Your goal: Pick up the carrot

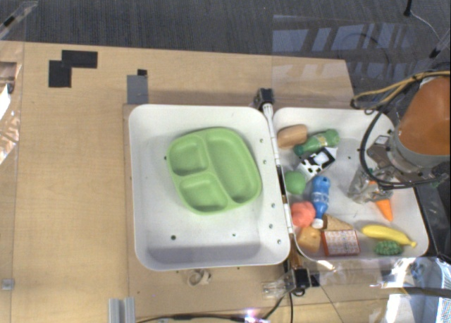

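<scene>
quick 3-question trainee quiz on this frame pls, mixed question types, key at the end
1. Multiple choice: the carrot lies in which bin? A) the left bin B) the right bin C) on the bench outside both.
2. True or false: the green divided plate shares a bin with the banana.
3. Short answer: what lies right beside the carrot, on its upper left in the camera view?

Key:
1. B.
2. False: the plate is in the left bin, the banana in the right one.
3. The gripper, down in the right bin next to the carrot; whether it grips anything cannot be told.
</scene>
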You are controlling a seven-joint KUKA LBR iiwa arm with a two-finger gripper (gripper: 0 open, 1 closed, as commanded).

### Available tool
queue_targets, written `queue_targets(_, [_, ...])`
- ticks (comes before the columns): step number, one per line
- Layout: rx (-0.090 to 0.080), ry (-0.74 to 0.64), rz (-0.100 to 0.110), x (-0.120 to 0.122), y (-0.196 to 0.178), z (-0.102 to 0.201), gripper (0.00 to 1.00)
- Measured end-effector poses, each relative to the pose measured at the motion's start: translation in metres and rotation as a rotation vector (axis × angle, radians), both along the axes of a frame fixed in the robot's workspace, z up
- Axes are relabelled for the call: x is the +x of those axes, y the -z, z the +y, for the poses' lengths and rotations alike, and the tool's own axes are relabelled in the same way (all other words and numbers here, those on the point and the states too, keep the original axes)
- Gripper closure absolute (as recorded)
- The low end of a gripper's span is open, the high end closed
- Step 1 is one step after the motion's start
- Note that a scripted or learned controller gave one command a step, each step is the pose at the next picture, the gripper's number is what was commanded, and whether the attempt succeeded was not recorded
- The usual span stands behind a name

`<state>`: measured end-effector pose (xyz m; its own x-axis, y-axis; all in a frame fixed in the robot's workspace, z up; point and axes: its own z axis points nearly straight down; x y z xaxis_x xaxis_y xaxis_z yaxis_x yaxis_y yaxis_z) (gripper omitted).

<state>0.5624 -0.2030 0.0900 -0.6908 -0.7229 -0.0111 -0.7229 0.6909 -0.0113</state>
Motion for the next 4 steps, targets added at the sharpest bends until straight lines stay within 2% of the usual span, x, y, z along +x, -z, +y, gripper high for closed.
queue_targets(1, [0.0,0.001,0.0,0.0,0.001,0.0,0.0])
queue_targets(2, [-0.001,0.002,-0.013,0.004,-0.014,0.001,1.0])
queue_targets(3, [-0.001,0.002,-0.012,0.004,-0.013,0.001,0.0])
queue_targets(4, [-0.003,-0.107,0.002,-0.008,0.001,-0.002,0.0])
